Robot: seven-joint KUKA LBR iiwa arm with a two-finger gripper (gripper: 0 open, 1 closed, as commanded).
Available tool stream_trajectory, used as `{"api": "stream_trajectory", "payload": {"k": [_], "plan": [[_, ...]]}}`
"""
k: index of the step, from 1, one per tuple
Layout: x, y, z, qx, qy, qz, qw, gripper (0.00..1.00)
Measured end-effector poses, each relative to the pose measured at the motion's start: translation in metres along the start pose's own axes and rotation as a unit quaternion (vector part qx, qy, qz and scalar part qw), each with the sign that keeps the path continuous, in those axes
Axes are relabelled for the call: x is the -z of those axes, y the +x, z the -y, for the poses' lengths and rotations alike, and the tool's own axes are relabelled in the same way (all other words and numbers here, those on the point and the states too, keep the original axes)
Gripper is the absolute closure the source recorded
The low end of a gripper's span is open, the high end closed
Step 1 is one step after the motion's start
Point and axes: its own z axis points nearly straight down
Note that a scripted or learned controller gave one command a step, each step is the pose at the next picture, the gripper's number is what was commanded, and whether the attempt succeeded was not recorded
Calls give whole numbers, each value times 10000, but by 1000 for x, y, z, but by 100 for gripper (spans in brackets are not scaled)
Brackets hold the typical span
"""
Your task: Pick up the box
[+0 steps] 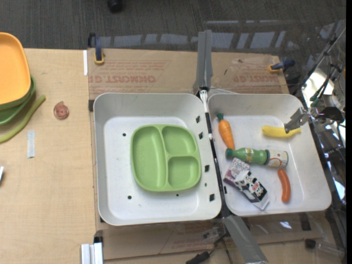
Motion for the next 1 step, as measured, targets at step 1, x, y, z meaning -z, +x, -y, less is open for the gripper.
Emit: {"api": "stream_trajectory", "payload": {"k": [1], "plan": [[-64, 46, 35, 129, 0, -1, 9999, 0]]}}
